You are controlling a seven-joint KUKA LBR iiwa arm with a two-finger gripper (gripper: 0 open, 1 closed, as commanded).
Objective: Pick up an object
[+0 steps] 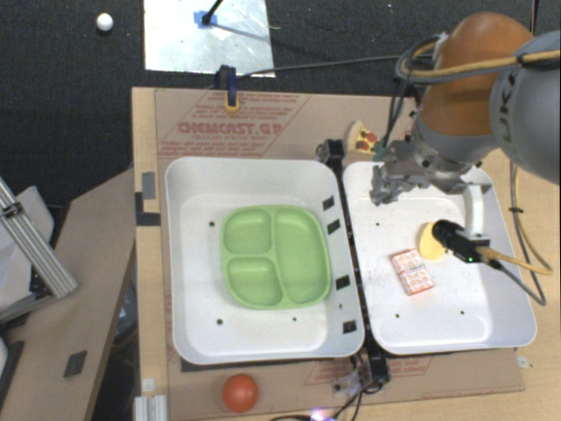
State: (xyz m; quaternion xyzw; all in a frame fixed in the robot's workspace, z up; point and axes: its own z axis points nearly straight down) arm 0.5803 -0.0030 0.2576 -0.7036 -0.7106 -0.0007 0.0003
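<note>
Two shallow white bins sit side by side on the bench (263, 121). The left bin (180, 261) holds a pale green tray (273, 257) with three compartments. It lies flat near the bin's middle, and nothing is in any of its compartments.

The right bin (456, 318) holds two small things close together at its centre. One is a pink patterned box (412, 272) lying flat. The other is a yellow piece (429, 242) just beyond the box, and its right side is covered, so its full shape cannot be made out. Whether the two touch is hard to tell.

The pincer (383, 191) hangs over the far left part of the right bin, apart from both things and holding nothing that can be seen. It is small and dark against the bin wall, so I cannot tell whether it is open or closed. The arm (478, 86) above it hides the bin's far right corner.

Outside the bins, an orange ball (239, 393) rests at the near edge of the bench. A small wedge-shaped toy (362, 136) lies just beyond the right bin, too small to identify. A white ball (105, 22) sits far off to the left.
</note>
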